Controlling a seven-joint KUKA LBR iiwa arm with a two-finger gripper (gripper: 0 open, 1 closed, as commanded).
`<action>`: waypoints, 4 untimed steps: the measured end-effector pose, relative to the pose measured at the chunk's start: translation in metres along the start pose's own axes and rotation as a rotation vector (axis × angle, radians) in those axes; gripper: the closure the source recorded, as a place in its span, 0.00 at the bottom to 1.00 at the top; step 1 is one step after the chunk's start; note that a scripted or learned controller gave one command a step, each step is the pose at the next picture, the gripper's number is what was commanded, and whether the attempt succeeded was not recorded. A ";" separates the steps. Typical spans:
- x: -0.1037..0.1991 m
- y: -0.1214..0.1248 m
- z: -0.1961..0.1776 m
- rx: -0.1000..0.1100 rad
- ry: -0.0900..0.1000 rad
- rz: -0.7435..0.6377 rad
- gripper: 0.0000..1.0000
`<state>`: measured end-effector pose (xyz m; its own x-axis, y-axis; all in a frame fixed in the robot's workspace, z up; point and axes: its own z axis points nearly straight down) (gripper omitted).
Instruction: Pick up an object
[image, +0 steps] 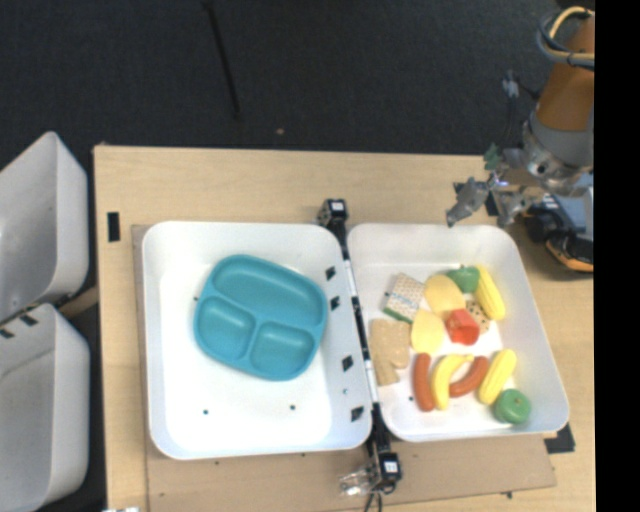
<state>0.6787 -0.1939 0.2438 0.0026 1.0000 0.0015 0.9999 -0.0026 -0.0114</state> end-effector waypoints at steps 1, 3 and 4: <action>0.000 0.002 -0.009 -0.013 -0.003 -0.002 0.00; -0.006 0.004 0.104 -0.008 -0.003 -0.005 0.00; -0.006 0.004 0.144 -0.011 -0.004 -0.007 0.00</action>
<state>0.6815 -0.1999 0.0996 -0.0048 1.0000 -0.0024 1.0000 0.0048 -0.0003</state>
